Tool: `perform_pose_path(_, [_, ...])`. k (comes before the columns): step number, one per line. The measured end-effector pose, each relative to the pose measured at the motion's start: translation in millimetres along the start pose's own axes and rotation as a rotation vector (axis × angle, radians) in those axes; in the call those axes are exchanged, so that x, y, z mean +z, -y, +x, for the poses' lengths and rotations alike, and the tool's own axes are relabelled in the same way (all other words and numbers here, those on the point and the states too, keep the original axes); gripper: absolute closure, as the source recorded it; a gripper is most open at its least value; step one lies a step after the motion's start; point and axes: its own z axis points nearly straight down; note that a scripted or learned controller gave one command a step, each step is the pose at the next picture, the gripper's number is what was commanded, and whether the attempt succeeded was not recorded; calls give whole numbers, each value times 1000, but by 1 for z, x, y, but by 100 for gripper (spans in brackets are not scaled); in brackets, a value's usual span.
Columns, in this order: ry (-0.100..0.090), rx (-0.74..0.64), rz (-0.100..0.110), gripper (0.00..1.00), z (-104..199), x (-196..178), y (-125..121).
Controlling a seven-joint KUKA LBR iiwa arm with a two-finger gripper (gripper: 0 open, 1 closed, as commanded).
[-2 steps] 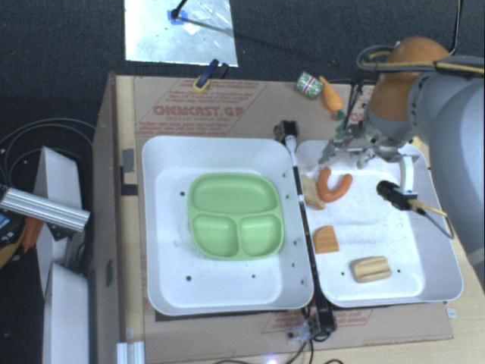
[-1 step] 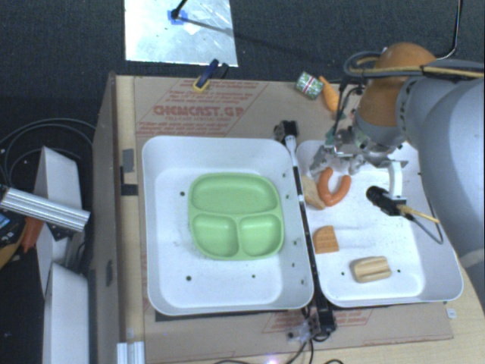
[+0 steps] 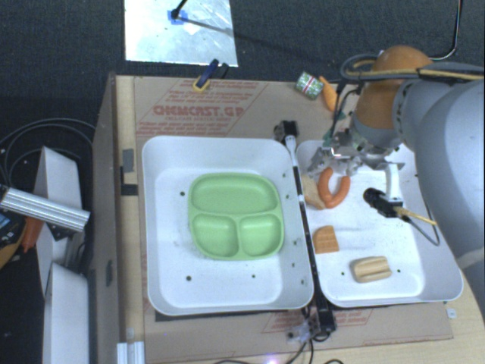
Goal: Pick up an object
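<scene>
My gripper hangs low over the far left part of the right bin. Directly under it, touching or nearly touching, lies an orange curved sausage-like piece. I cannot see whether the piece sits between the jaws. Closer to the front lie a small orange-tan block and a tan bread roll. The arm covers the bin's far right corner.
The left bin holds a green divided plate. Behind the bins, on the cardboard, are a small green-and-white can, an orange bit and a blue-and-yellow clip. A shiny sheet lies further back.
</scene>
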Motion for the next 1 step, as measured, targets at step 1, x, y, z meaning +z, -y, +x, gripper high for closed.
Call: perform_pose_path(1, [1, -2, -3, 100, 0, -11, -1])
